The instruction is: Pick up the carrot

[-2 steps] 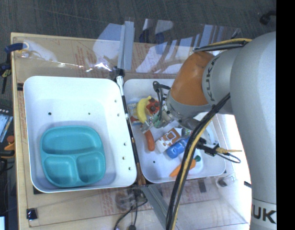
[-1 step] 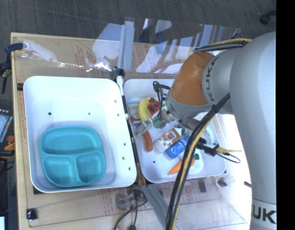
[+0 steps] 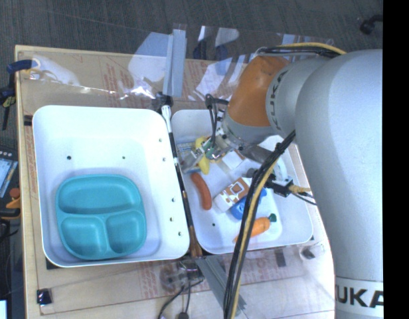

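Below and right of the end effector [image 3: 206,153], well apart, lies the carrot [image 3: 256,228], long axis slanting up-right; finger state cannot be told.

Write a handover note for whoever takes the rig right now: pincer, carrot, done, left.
Pincer: low in the right bin, near its far left part, among small items; open or shut cannot be told from the camera view. No carrot seen in it.
Carrot: lying in the right bin near its front edge, beside a blue item, partly crossed by the black cable.
Also there: sausage left of the carrot. Left bin holds a teal tray.
Done: nothing yet; carrot not lifted.
Left: move the pincer toward the front of the bin, grasp the carrot, lift.
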Robot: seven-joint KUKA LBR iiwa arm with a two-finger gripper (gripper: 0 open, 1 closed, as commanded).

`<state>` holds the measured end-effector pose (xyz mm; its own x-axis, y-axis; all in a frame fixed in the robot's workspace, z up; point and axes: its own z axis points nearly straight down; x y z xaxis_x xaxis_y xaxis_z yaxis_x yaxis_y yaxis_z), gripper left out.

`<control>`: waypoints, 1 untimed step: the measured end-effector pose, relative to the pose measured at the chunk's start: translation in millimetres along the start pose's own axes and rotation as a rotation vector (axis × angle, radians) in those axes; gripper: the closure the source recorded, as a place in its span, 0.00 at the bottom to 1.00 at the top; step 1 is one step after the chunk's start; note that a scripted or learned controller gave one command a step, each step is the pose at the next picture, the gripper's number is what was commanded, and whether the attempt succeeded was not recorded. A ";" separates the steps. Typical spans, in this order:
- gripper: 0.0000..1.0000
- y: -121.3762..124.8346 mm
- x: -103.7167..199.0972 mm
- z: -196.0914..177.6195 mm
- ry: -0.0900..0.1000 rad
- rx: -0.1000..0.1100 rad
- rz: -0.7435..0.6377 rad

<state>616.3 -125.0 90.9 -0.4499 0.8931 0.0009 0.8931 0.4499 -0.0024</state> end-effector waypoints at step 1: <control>1.00 -0.4 -0.3 -9.2 0.000 0.001 -0.003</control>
